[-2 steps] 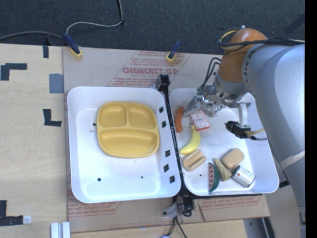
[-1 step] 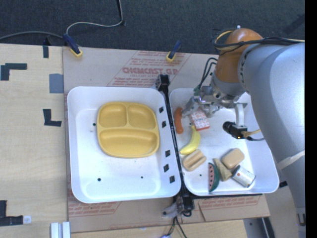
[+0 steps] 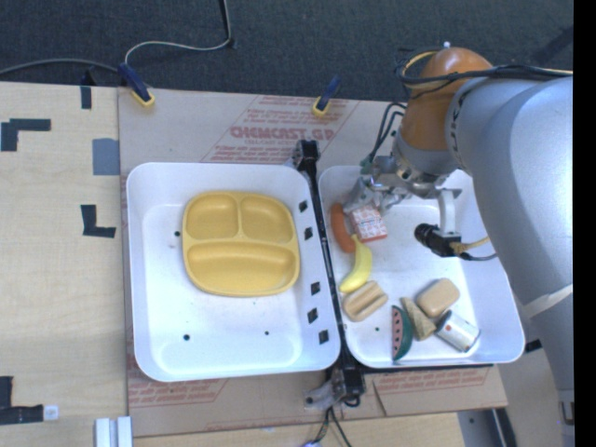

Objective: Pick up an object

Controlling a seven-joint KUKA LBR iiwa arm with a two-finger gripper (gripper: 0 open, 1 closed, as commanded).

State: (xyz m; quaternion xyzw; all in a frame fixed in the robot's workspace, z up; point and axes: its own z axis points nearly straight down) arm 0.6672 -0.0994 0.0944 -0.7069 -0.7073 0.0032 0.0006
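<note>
My gripper (image 3: 371, 198) hangs over the upper left part of the right bin (image 3: 484, 277), under the orange band of the arm. Right below it lies a small red and white labelled packet (image 3: 367, 223), which partly covers an orange object (image 3: 340, 233). Whether the gripper touches the packet is not clear. A yellow banana (image 3: 358, 268) lies just below the packet. Further down are a tan bread-like piece (image 3: 365, 300), a watermelon slice (image 3: 400, 331), a tan block (image 3: 436, 298) and a small can (image 3: 457, 332).
The left bin (image 3: 154, 277) holds a yellow divided plate (image 3: 240, 243). A black divider with clips (image 3: 317, 240) runs between the bins. The big grey arm (image 3: 521, 175) covers the right side of the right bin. Cables run behind the bench.
</note>
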